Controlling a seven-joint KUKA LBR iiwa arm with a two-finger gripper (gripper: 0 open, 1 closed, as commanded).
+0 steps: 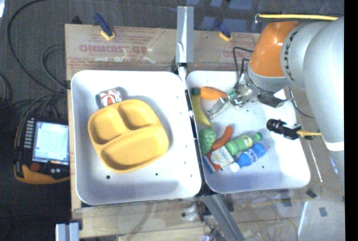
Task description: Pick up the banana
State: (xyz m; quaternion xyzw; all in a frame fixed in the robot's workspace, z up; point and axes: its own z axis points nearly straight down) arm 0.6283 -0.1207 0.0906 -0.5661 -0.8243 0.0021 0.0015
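Two shallow white bins are seen side by side on the bench. In the left bin (84,178) a yellow divided tray (128,135) is set near the middle, and a small red and white can (109,97) is lodged at the tray's far left corner, touching it.

In the right bin (291,175) the banana (199,110) is laid along the left wall, toward the far corner. An orange carrot (213,93) is placed just beside its far end. Toward the near left corner a green vegetable (207,138), a thin red pepper (223,136), a green bottle (244,143), a blue bottle (250,155) and a small carton (219,159) are clustered together.

The gripper (219,107) is held low over the far part of the right bin, just beside the banana and carrot. Its fingers appear slightly parted, and nothing is seen clamped between them.
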